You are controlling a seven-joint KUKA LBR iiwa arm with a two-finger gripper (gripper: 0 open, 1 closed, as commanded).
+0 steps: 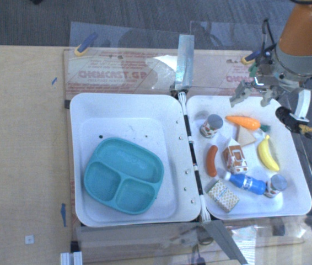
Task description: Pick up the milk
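**Tool open above right bin, milk still lying in the bin**

Your tool [254, 94] hangs over the far edge of the right bin [302, 200], fingers spread apart, nothing between them. Arm [302, 29] comes in from the upper right, orange band showing.

The milk [235, 158], a small carton with red and white print, sits near the middle of the right bin, well apart from your tool. Around it you have: sausage [212, 160] just to its left, blue bottle [248, 183] just below it, banana [267, 154] to its right, carrot [243, 122] above it toward the far wall. A small can [211, 125] lies upper left, a checkered box [223, 195] lower left, another small can [277, 184] by the bottle's right end.

Left bin [84, 112] holds a teal divided plate [123, 175], lying flat. Both bins sit on the bench [18, 148].
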